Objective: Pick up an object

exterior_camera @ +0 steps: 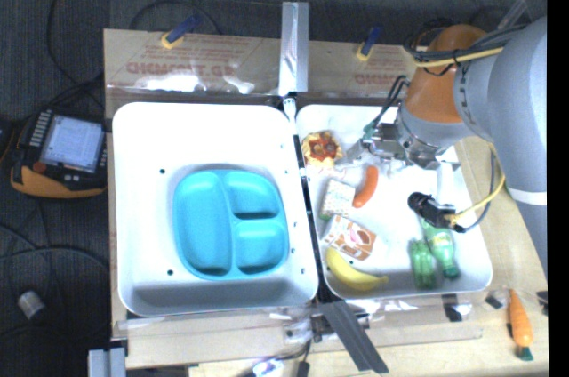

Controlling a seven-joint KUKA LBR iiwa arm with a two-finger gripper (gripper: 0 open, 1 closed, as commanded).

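Observation:
The right bin (471,215) holds several toy items. A pizza-like piece (320,147) lies at its back left, and an orange sausage-shaped piece (364,186) sits just in front of it. Nearby are a small pale box (335,198), a printed carton (348,238), a yellow banana (354,271) and a green bottle (433,257). My gripper (380,144) hangs low over the back of this bin, just above and right of the orange piece. Nothing visibly sits in it.
The left bin (142,188) holds a blue divided plate (231,220). A black cable end (427,206) hangs from the arm over the right bin. An orange carrot toy (520,326) lies on the bench outside the bins, at the far right.

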